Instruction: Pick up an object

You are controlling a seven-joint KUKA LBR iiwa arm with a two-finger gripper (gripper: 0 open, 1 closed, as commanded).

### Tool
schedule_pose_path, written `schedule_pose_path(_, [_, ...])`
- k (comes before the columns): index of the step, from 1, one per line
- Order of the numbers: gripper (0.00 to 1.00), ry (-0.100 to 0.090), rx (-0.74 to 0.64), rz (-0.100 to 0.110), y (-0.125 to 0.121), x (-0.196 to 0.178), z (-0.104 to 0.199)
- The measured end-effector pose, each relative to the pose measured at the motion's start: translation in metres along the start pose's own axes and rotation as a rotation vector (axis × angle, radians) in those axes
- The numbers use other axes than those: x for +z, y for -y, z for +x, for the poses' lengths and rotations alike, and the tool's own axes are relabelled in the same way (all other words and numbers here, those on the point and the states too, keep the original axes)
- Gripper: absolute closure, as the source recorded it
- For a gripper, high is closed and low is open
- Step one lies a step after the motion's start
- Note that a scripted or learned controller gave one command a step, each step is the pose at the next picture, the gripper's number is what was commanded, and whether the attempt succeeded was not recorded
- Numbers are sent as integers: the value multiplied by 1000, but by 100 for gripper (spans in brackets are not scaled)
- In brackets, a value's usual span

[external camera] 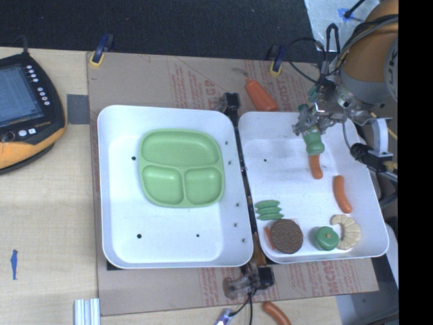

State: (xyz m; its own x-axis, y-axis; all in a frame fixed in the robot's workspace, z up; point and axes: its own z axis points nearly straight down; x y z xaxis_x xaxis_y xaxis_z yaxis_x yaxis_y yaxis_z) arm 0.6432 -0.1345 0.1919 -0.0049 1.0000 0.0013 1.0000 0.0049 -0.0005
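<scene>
Brown cookie (287, 236) lies lowest; jaws (313, 135) pinch orange carrot (314, 156) by its green top

the left bin (115, 181) is white and holds a pale green divided plate (181, 166). right of this plate, the right bin (277, 147) is white too. in it lie a carrot (314, 156) with orange body and green top, an orange sausage (342, 193), a green pea pod (268, 210), a dark brown speckled round patty (287, 235), a green round piece (326, 237) and a cream curved piece (348, 230). the counter (47, 208) is light wood. the arm (371, 53) has an orange band.
</scene>
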Motion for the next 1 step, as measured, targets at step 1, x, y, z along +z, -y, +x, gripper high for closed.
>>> schedule_pose_path(1, [100, 0, 0, 1, 2, -25, 66])
